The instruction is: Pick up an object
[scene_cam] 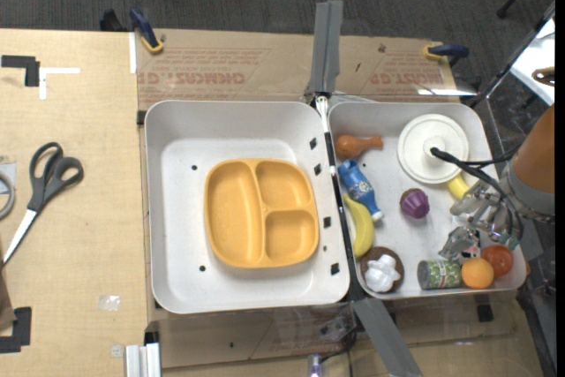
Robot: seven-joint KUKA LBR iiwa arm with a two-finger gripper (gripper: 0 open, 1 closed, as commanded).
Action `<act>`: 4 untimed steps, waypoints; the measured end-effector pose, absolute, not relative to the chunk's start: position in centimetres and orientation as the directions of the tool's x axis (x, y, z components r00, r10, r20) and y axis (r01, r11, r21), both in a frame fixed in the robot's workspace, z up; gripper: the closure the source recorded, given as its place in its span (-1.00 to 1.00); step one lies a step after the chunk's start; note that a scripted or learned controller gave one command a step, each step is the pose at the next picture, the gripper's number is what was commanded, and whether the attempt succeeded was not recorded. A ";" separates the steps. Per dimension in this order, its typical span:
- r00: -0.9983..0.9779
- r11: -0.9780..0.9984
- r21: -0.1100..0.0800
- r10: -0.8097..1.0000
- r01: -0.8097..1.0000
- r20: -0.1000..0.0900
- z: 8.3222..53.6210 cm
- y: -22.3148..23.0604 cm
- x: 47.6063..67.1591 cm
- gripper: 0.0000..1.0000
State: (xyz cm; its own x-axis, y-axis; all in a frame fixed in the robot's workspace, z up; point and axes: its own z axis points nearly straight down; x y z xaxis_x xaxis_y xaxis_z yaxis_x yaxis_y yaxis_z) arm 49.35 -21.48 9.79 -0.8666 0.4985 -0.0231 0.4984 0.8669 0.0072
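The gripper hangs low over the near right corner of the right bin, its metal parts a tangle against the clutter, and whether it is released or clenched cannot be told from this angle; nothing is plainly seen between its parts. The likeliest targets lie just beside it: an orange ball directly on its near side, a red tomato-like piece next to that, and a green can lying on its side slightly to the gripper's left, its long axis running left to right along the bin's near wall. A purple round object sits a little further off, up and to the left, with a yellow piece just beyond the gripper. Further still are a banana, a blue bottle, a drumstick, a white plate and a white-topped cupcake. The left bin holds a yellow divided tray. The bins rest on a pale wooden surface with cardboard behind and scissors well off to the left; dark carpet lies beyond.
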 end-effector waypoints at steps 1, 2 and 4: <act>-0.840 0.840 0.002 0.543 0.543 -0.003 11.2 -17.1 58.8 -1.00; -0.800 0.800 0.002 0.600 0.600 -0.003 9.3 -10.8 61.3 -1.00; -0.779 0.779 0.005 0.627 0.627 0.004 9.3 -21.7 51.3 -1.00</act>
State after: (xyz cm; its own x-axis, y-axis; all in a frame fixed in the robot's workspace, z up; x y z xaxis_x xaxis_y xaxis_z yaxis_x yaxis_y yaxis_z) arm 51.32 -21.68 9.29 -0.7794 0.6266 0.0036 0.6266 0.7793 0.0051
